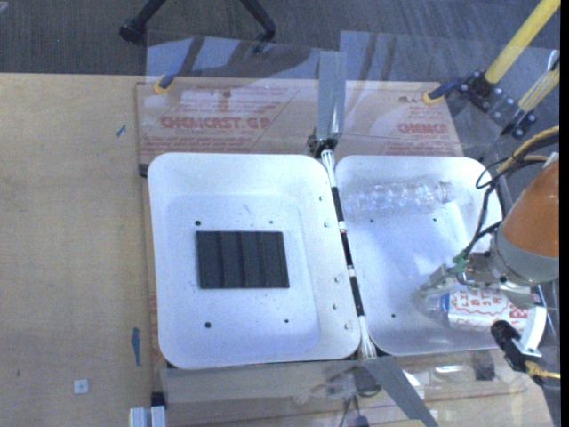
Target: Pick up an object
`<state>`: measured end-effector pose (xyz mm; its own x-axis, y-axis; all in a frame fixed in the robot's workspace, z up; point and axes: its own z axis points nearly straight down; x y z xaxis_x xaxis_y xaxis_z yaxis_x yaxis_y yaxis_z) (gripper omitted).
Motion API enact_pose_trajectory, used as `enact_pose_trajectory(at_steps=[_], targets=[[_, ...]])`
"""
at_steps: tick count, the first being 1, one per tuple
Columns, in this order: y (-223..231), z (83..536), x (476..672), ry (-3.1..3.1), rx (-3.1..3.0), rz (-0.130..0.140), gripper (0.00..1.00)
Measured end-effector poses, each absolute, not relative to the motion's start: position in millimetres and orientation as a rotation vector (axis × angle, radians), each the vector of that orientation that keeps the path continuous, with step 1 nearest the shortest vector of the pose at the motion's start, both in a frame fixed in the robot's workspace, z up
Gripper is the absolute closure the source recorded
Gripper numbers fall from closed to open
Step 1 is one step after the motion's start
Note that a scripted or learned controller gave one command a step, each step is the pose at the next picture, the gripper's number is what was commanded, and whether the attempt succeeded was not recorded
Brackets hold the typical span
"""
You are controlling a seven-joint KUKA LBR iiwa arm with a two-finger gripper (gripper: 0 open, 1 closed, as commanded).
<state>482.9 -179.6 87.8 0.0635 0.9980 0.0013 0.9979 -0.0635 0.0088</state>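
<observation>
Camera view, looking down at a slant on a wooden worktop (71, 238) with two shallow white bins side by side. Arm (533, 221) reached in from 3 o'clock, orange band above the wrist, tool (458, 283) low over the right bin (391, 238) toward its 4 o'clock corner. Tool state not readable; cannot tell. Step in hand judged as the descent or the closing onto a pick. Right beneath the tool, a small white packet with red print (480, 305) beside something clear and crinkled, touching or nearly so. Farther off, at 12 o'clock in the same bin, a clear plastic bottle (396, 196) lying on its side. Left bin (240, 256) carrying one dark ribbed slab (242, 259), flat at its centre. Next move likely called for a firm close on the packet, then a straight lift clear of the bin wall.
</observation>
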Motion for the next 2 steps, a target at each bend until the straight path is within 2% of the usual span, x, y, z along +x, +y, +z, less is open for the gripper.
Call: enact_pose_trajectory(at_steps=[2], targets=[[-210.3,88.5,483.4,2.258,2.192,0.017,0.00]])
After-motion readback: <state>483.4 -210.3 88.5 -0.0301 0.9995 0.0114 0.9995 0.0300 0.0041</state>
